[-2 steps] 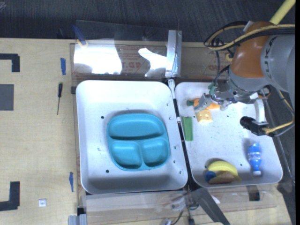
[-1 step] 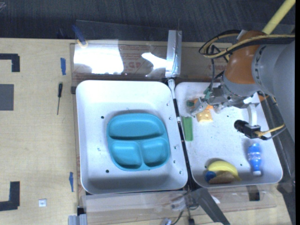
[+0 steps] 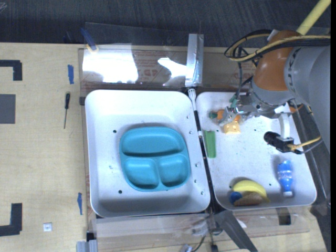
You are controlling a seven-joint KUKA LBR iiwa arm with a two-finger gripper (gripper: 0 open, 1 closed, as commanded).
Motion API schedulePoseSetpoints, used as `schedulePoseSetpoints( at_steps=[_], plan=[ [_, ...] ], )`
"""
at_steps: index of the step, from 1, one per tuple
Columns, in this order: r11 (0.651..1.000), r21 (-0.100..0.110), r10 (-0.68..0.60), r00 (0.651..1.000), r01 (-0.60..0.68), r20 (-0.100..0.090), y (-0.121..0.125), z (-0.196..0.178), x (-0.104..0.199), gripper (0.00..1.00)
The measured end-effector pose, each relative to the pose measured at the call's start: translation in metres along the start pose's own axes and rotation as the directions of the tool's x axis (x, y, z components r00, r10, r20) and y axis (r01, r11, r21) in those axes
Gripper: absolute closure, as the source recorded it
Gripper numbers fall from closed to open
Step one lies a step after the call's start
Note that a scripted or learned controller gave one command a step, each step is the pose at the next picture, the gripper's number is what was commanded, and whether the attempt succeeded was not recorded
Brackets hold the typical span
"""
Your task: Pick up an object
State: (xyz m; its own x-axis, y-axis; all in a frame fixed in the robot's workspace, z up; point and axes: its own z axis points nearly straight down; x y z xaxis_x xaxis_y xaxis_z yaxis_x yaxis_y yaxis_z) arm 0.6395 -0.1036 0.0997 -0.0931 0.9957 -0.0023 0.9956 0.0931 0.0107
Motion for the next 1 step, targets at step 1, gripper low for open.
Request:
schedulePoseSetpoints(
  at_steps=[1],
  plan=[
    [0.993, 0.002, 0.122, 0.993, -0.122, -0.003, 0.0103, -0.0894, 0.0514, 1.0]
  ],
)
